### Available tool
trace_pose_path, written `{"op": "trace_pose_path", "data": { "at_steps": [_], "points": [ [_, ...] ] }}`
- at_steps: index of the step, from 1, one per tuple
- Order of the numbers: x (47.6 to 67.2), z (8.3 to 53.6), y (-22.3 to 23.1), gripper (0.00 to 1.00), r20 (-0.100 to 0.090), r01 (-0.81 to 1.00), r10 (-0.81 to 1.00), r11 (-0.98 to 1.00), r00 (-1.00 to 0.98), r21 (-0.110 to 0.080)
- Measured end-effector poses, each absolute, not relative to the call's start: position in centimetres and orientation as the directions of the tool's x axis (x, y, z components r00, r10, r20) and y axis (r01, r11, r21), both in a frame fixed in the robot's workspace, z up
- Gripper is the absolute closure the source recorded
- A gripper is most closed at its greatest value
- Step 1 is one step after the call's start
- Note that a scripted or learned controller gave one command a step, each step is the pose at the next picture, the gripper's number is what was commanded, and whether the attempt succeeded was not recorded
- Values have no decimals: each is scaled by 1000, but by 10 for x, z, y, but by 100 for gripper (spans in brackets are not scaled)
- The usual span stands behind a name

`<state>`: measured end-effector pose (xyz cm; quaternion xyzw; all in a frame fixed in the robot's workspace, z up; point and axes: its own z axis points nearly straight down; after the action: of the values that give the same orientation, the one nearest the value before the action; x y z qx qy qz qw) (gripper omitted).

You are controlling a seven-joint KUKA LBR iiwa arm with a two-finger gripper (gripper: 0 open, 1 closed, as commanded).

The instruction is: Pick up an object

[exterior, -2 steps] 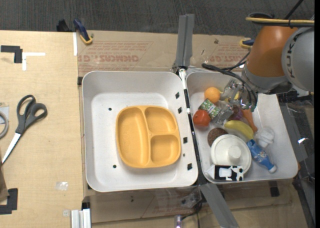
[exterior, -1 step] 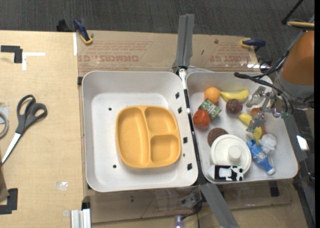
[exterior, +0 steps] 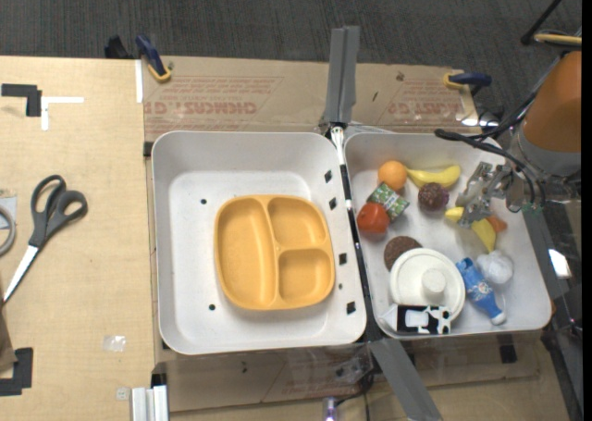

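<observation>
Pretty clearly a robotics lab bench: plywood top (exterior: pixel 74 253), cardboard sheet (exterior: pixel 240 95) held by blue clamps (exterior: pixel 153 58) (proper jury-rig), scissors (exterior: pixel 46 216) lying far off from the gripper (exterior: pixel 483 195), toy food (exterior: pixel 435 174) beside it in white bins (exterior: pixel 176 225).

The divided yellow plate (exterior: pixel 275 252) looks like smooth, matt plastic, lying in a glossy white plastic bin (exterior: pixel 176 253). The bench (exterior: pixel 83 317) is pale wood, with printed brown cardboard (exterior: pixel 231 95) behind the bins.
</observation>
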<state>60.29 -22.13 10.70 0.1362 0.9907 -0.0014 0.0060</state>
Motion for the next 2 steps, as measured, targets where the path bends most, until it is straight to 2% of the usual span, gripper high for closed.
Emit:
{"op": "trace_pose_path", "data": {
  "at_steps": [1,2],
  "points": [
    [597,96,-166,100,-9,92,92,996,-996,0],
    [549,126,-147,100,-6,-476,-476,880,-880,-3]
  ]
}}
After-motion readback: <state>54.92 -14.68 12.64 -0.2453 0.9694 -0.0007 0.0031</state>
